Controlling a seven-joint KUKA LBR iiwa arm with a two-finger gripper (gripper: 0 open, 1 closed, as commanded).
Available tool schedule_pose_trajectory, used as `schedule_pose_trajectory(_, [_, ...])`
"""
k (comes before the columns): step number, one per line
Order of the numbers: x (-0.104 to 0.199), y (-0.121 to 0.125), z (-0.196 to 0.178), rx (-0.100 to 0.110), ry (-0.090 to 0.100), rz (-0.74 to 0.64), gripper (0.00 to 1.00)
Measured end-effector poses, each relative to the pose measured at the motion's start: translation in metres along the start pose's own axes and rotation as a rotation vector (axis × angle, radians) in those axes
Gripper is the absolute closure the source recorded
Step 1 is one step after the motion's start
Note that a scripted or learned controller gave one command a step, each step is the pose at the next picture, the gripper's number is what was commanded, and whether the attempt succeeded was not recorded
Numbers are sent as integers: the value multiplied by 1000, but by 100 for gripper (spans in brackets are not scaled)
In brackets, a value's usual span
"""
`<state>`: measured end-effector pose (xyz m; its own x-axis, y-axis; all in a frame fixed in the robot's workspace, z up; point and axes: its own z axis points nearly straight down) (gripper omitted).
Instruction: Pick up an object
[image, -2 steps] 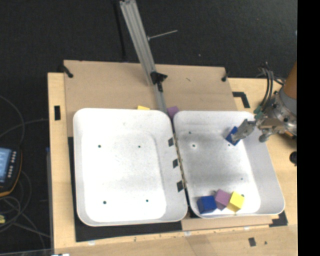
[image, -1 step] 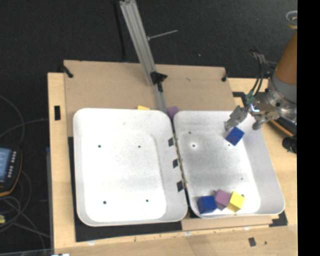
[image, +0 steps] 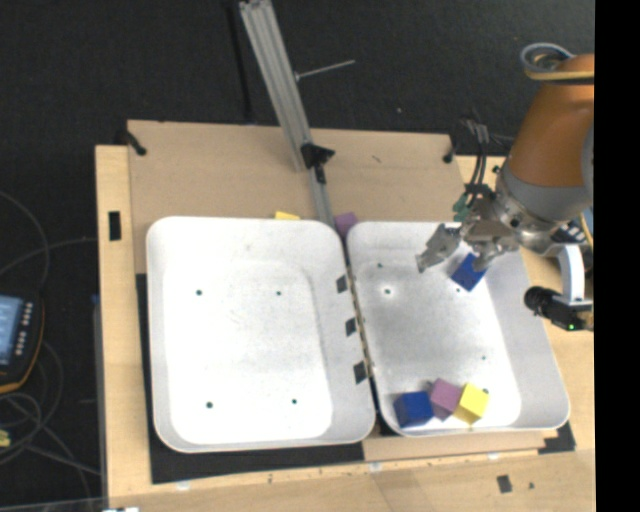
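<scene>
Blue block: small, rigid, likely light (foam or wood?), flat-sided; seemingly pinched between fingers of gripper, jaws closed upon it.

Two bins side by side on bench. Three blocks clustered at right bin near edge. Fourth block at gripper, bin's far right.

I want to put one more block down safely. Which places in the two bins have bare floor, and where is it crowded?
The left bin has bare floor from wall to wall. In the right bin, the middle is bare, between the gripper with a blue block at it, and the front. The front edge is crowded: blue cube, purple cube, yellow cube.
</scene>
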<state>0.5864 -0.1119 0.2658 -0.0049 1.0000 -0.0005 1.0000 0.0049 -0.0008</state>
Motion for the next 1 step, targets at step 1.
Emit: schedule_pose_trajectory(1, [-87, -13, 55, 3, -4, 12, 0])
